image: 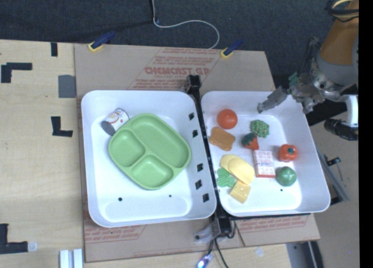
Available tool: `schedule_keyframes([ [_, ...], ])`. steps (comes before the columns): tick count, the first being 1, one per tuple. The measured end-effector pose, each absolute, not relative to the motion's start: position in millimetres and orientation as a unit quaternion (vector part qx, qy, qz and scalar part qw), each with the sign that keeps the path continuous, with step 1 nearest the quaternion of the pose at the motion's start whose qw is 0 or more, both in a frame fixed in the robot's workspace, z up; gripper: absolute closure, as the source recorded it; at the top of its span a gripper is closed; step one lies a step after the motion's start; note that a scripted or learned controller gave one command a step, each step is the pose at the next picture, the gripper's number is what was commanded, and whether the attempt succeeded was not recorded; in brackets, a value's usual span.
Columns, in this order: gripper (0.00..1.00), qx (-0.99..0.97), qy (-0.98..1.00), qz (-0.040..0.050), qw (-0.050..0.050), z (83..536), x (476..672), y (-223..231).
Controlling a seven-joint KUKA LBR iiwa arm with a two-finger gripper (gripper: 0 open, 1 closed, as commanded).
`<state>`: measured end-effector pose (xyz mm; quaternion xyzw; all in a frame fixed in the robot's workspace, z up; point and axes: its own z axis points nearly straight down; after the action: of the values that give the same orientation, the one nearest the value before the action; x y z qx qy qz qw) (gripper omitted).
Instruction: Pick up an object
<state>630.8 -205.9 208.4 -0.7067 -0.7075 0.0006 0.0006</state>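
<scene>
Camera view, looking down at a slant on the surface (46, 144): two white bins side by side. Left bin (96, 191) carrying a green divided plate (149, 151) and, at its upper left, a small tipped cup (114, 120) touching the plate edge. Right bin (309, 197) crowded with small play-food pieces: orange-red ball (227, 118) near the top, broccoli piece (260, 127) to its right, brown bread-like slab (221, 138) below the ball, yellow rounded piece (239, 168) overlapping a cheese wedge (239, 191), small white-and-red carton (264, 164), red tomato (287, 152) and green round piece (285, 176) toward the right wall. Likely all light, stiff plastic; round ones smooth and prone to roll or squirt out of a pinch, so best taken across the widest middle. Carton judged the easiest candidate: flat faces, lying clear of neighbours on its long sides, pinch across the narrow width. Yellow piece and cheese wedge touching, awkward to separate. End effector (271, 102) seen over the upper right corner of the right bin, tilted down toward the left, apart from every piece and holding nothing visible; tip too blurred and small to read, so spread or pressed together cannot be told.
</scene>
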Motion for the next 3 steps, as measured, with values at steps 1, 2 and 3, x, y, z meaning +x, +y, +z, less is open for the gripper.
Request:
schedule_keyframes([
  [1,0.00,-0.706,-0.708,0.0015,0.001,146,626.5,-203],
  [2,0.00,-0.706,-0.708,0.0015,0.001,84,629.6,-204],
  [3,0.00,-0.707,-0.708,0.0009,0.000,84,629.6,-203],
])
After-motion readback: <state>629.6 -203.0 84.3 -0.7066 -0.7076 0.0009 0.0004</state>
